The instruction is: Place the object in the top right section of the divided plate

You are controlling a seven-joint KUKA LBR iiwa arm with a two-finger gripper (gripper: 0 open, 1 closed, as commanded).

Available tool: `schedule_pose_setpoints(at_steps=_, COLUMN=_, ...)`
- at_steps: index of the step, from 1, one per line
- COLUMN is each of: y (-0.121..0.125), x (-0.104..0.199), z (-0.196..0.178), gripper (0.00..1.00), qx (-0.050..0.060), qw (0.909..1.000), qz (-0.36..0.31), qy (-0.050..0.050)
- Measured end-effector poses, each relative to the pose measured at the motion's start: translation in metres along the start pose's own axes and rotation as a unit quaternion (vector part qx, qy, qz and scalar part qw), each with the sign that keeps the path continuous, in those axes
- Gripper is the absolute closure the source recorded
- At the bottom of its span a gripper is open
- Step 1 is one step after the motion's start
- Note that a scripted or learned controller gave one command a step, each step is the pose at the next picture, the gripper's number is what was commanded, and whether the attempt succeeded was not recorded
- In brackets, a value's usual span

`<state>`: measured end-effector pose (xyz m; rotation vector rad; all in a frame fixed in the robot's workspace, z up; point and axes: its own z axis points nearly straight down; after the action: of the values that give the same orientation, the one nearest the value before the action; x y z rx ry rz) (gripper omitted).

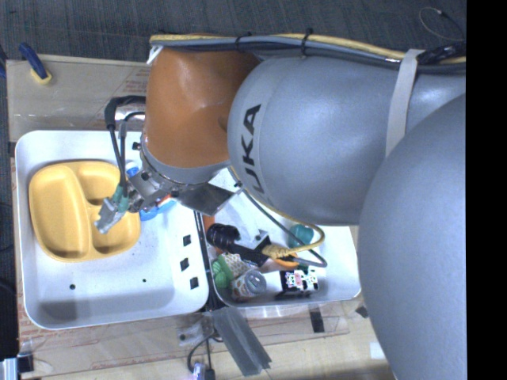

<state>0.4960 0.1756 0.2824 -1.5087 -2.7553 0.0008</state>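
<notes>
While above 1 plate [49,244], 1 claw [106,217]

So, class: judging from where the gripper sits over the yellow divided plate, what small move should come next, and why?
Probably a short drop, then release. The gripper hovers at the yellow divided plate on its right edge, with a small green object apparently between its tips.

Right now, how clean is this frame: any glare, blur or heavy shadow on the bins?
In the camera view, soft glare sits on the grey arm shell; the gripper over the yellow divided plate looks slightly blurred; the arm shades part of the right bin, while the left bin is evenly lit and legible.
</notes>
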Motion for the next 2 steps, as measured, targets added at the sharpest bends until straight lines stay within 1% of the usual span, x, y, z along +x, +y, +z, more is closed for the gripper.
schedule_pose_setpoints(at_steps=2, y=0.0000, x=0.0000, z=0.0000, gripper=0.00, qx=0.000, qw=1.0000, qz=0.000, qy=0.000)
